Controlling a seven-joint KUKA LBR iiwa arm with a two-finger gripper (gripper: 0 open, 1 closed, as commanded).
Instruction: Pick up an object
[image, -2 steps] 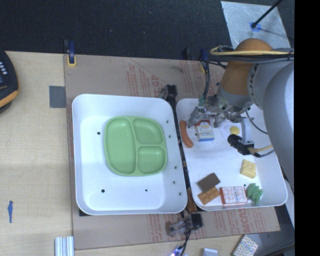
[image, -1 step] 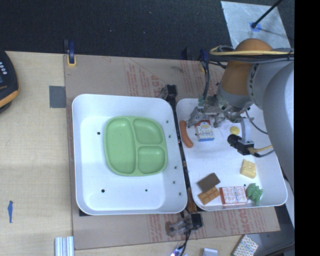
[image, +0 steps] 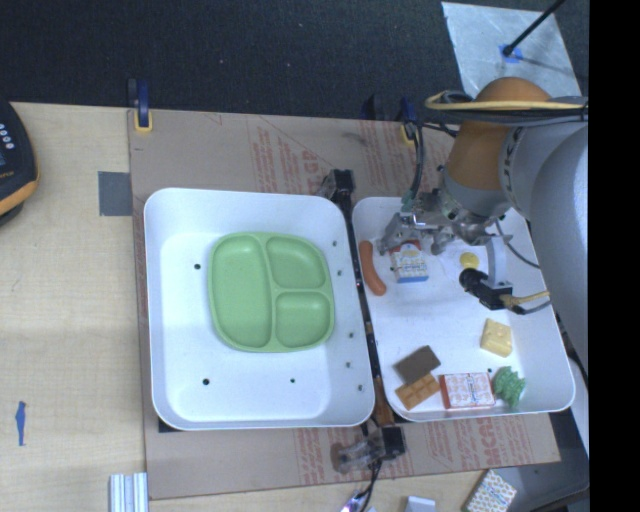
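Gripper (image: 412, 243) low in upper part of right bin (image: 545, 345), right over small white packet (image: 409, 266); fingers' spread impossible to tell. Best to center on packet, clear of hot dog (image: 372, 268) alongside, before lifting straight.

The gripper (image: 412, 243) hangs low over a small white packet (image: 409, 267) in the right bin (image: 545, 345).

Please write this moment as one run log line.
arm: over right bin | claw: above small white packet | sausage: beside | pick: not confirmed
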